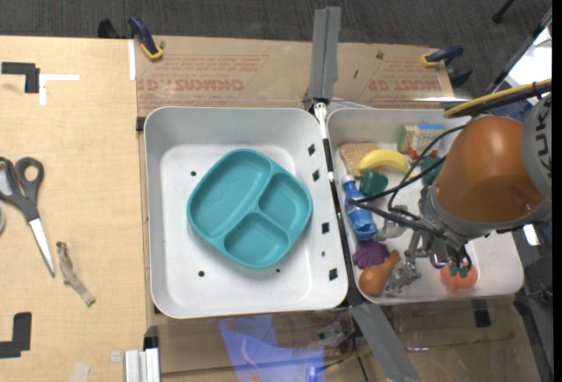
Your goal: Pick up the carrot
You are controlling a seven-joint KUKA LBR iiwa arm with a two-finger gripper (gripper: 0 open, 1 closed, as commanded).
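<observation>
The arm's orange band (487, 168) hides much of the right bin (500, 279). The gripper (413, 270) hangs low over the bin's near edge; finger spacing cannot be determined. The carrot (458, 277) lies just right of it, partly covered.

Grey arm (536, 139) w/ orange band, black cables, metal two-finger hand (420, 264)
</observation>
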